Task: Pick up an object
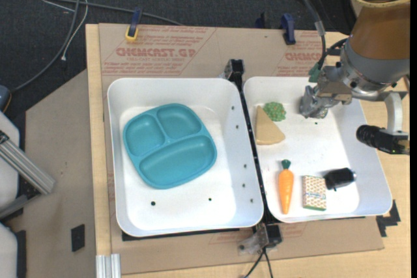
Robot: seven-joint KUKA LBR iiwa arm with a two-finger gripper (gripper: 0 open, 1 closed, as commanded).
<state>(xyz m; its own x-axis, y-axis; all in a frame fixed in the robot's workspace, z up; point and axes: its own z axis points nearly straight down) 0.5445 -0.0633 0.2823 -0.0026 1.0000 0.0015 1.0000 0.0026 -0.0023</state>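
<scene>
No object is in the grasp yet, so by my reading the pick is at its start. The likely candidates all lie in the right bin (pixel 365 140): a green broccoli-like toy (pixel 275 111) at about eleven o'clock in that bin, touching the top of a tan wedge (pixel 267 129) just below it at ten o'clock. A toy carrot (pixel 285 187) lies upright in the picture at about seven o'clock, with a small printed box (pixel 314 193) just beside it at six and a small black object (pixel 339 178) near that at five.

The gripper (pixel 315 103) hangs over the bin's twelve o'clock area, a little to the three o'clock side of the broccoli toy and apart from it. Whether its fingers are spread or pressed together I cannot tell; nothing shows between them. What is left, as I judge it: settle over one item, descend, close and lift.

Further out, the left bin (pixel 124 153) holds a teal divided plate (pixel 171 145) near its centre.
</scene>
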